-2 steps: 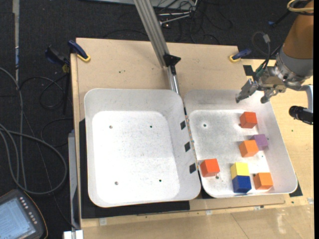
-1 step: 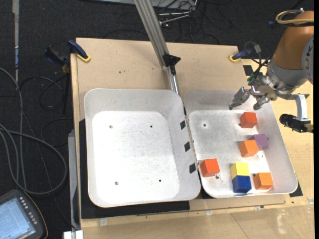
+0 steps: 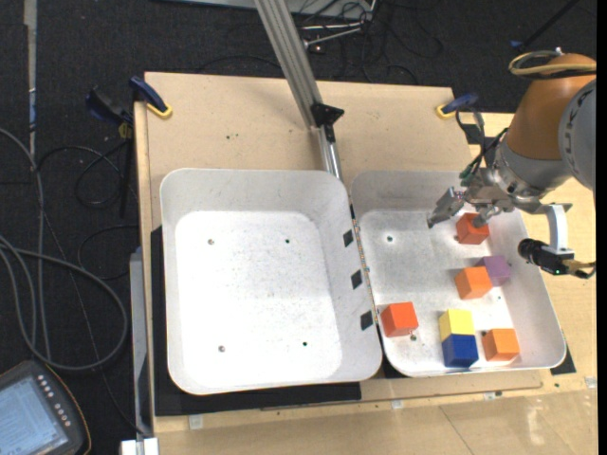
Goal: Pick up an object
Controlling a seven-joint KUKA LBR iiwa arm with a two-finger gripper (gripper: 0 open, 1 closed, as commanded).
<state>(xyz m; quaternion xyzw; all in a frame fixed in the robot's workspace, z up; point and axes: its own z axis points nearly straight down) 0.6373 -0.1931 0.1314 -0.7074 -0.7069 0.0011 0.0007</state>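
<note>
I see the gripper (image 3: 462,209) low over the right bin (image 3: 408,358), its jaws just above a red-orange block (image 3: 471,228). I cannot tell the jaws' spread or whether they touch it.

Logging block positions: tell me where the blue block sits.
In the right bin, near its front edge, the blue block touches the yellow block behind it.

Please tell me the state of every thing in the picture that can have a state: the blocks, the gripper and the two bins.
gripper: low in the right bin, over the red block
red block: lying in bin, tilted
orange block: touching the purple block
yellow block: against the blue block
left bin: holds no blocks
right bin: holds the blocks
</note>
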